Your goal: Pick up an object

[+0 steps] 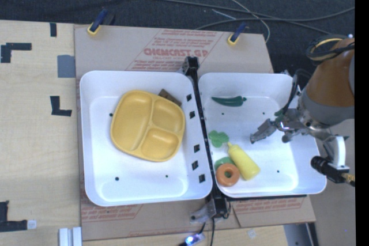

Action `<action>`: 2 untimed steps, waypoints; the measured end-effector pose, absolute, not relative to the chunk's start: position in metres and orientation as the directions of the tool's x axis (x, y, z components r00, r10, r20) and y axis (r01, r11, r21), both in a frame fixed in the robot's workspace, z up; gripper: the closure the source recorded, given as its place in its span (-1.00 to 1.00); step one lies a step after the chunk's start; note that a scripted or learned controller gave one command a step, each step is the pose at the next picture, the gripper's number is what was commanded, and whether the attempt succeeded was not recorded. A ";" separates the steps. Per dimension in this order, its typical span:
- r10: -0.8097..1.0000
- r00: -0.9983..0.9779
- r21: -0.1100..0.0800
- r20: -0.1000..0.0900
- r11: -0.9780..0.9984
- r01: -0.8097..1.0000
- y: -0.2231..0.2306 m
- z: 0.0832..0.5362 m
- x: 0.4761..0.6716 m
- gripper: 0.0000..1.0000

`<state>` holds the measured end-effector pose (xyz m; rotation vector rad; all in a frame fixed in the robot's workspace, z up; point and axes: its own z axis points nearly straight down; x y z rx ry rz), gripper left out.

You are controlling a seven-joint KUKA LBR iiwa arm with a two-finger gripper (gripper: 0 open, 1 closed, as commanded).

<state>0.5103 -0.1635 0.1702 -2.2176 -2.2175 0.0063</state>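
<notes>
**Claw low in right bin, nothing picked yet**

Cardboard-topped counter carries two white bins. Over the right bin the claw hangs low; whether it is wide or narrow I cannot tell. Nearest, below-left of it, lies a yellow bottle, then an orange ring and a green leaf. Farthest left sits the yellow tray. Grasp and lift appear undone.

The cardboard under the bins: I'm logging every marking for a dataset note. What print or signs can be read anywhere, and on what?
"CHEMCAST GP", red print on the cardboard sheet behind the bins, seen upside down; the reading is uncertain.
Smaller red lines around it: too blurred to read.
Red print on the cardboard's front edge: too blurred to read.
Yellow divided plate, toys: no text visible.
</notes>
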 end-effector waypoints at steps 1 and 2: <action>1.000 0.000 -0.006 0.000 0.000 1.000 -0.170 0.121 0.514 -1.00; 1.000 -0.001 0.000 -0.002 0.001 1.000 -0.170 0.083 0.514 -1.00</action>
